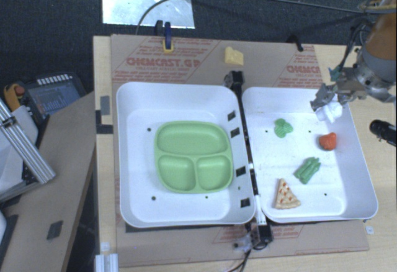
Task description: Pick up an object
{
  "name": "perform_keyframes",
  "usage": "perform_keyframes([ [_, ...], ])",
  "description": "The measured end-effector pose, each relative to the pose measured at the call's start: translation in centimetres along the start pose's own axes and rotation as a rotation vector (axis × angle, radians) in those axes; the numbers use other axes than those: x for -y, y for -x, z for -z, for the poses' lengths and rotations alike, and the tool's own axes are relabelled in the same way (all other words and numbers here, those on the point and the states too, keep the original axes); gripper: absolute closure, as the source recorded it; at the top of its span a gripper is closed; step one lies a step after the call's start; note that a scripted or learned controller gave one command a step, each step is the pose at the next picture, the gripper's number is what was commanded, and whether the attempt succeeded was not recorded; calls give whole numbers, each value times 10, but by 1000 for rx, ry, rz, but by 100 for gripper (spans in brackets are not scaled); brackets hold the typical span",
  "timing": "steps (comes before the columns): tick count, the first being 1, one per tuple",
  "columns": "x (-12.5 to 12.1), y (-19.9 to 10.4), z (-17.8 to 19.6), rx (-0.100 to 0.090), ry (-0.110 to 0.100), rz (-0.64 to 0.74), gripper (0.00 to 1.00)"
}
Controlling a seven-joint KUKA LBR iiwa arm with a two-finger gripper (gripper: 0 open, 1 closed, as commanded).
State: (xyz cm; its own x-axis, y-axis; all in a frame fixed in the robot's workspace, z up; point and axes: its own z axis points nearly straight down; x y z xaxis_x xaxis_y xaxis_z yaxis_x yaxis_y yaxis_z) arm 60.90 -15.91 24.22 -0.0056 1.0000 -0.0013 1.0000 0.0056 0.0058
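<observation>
The right bin (356,193) holds a green broccoli piece (283,128), a red round piece (327,141), a green pod-shaped toy (307,169) and a pizza slice (286,195). My gripper (327,102) hangs over the bin's far right corner, up and right of the red piece. A small white thing (331,113) shows right beneath it; whether it is held is unclear.
A green divided plate (192,157) lies in the left bin (133,109). A yellow cheese-like block (234,56) sits on the cardboard behind the bins. A black divider (243,140) runs between the bins. Cables cross the dark floor at the back.
</observation>
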Motion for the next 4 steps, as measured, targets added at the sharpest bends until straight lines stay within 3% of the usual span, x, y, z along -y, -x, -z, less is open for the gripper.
perform_keyframes([
  [4, -33, -221, 20, -3, -2, 4, 100],
])
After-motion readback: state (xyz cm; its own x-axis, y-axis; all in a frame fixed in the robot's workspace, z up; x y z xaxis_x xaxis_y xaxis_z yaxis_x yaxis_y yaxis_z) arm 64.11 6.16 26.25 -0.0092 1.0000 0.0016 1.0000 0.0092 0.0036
